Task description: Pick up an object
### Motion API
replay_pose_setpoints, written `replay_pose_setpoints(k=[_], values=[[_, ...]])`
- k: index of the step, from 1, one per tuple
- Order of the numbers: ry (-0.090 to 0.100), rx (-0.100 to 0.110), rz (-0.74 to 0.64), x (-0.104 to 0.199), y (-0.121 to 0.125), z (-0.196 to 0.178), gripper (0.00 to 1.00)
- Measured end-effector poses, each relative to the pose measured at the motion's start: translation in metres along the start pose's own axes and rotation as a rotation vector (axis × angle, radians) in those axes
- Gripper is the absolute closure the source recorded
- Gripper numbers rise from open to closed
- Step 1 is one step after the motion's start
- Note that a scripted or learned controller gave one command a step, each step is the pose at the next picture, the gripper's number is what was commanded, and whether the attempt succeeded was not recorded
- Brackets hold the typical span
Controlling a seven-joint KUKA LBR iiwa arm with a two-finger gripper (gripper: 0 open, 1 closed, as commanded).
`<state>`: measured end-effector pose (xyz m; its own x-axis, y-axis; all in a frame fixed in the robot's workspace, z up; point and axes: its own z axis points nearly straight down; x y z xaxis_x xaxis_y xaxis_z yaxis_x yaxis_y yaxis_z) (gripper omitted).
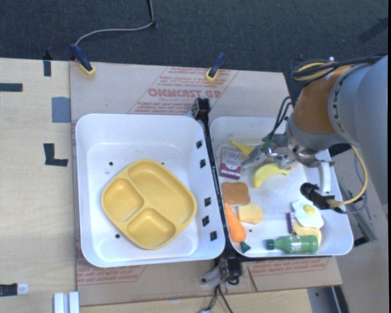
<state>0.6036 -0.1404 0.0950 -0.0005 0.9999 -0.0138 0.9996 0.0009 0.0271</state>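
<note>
In the left bin (91, 175), a yellow divided plate (148, 203). In the right bin (339, 237), from the left: small red packet (230, 162), toast slice (236, 193), carrot (234, 223), cracker (251, 214), banana (270, 173), green bottle (292, 243), fried egg (307, 212). Above the banana, gripper (268, 154), jaw state impossible to tell.

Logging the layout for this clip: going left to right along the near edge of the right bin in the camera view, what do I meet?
Carrot → cracker → green bottle, with the fried egg just above the bottle's right end.
</note>
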Motion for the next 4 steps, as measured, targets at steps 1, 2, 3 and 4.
replay_pose_setpoints(k=[1, 2, 3, 4], values=[[0.014, 0.028, -0.001, 0.025, 0.056, 0.011, 0.0], [0.012, 0.027, 0.002, -0.023, -0.02, -0.049, 0.0], [0.013, 0.028, 0.0, 0.038, 0.057, 0.007, 0.0], [0.011, 0.026, 0.001, -0.02, 0.006, -0.088, 0.0]])
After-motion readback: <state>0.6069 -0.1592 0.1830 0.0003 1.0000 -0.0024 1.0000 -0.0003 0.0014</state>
